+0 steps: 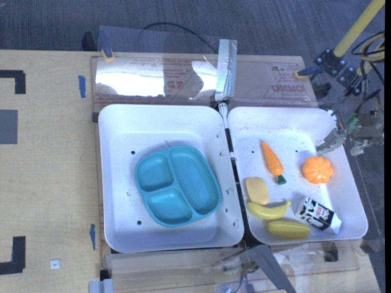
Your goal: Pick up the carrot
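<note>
The carrot (272, 160), a small orange toy with a dark green stub at its near end, lies flat on the floor of the right-hand shallow white bin (293, 235), in that bin's left half and toward its far side, its tip pointing away and slightly left; nothing touches it. Nearest the viewer in the same bin, a yellow oblong plastic piece (288, 228) lies along the near wall, with a black-and-white patterned small carton (318, 214) just to its right. Just beyond these sits a yellow toy banana (269, 209), touching a pale yellow rounded piece (257, 190) on its far side. To the right of the carrot, apart from it, rests a round orange toy pumpkin (317, 170). In the left-hand shallow white bin (116, 163) a turquoise three-compartment plastic tray (177, 185) lies in the middle of the floor. At the right bin's far right edge the metallic two-finger gripper (336, 138) sits above the rim, well apart from the carrot; whether its jaws stand wide or narrow cannot be told, and no object shows between them.
</note>
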You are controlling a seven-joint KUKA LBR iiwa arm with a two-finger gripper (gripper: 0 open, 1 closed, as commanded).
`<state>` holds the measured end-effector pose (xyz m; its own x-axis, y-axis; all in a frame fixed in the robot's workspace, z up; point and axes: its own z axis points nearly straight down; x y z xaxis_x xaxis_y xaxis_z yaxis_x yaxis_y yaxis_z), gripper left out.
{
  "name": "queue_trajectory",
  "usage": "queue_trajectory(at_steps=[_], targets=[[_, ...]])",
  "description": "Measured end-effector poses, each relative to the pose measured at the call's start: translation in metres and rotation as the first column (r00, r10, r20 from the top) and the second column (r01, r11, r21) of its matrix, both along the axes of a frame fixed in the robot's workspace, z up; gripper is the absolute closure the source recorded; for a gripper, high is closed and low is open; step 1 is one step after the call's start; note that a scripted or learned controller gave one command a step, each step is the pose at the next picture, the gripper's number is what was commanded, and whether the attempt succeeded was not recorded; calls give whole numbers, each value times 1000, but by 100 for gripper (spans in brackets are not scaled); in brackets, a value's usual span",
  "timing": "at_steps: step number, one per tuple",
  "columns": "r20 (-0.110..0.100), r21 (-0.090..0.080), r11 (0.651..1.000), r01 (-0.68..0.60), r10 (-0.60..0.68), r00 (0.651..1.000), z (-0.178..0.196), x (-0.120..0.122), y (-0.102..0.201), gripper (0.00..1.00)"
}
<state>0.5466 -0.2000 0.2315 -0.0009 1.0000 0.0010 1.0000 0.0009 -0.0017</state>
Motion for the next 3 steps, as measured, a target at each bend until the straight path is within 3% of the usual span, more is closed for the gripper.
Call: queue_trajectory(at_steps=[1,2,3], targets=[[-8,4,989,-146,146,989,-109,20,60,0],[7,-5,925,-380,380,925,-145,82,64,0],[15,-10,925,-379,379,925,-132,85,64,100]])
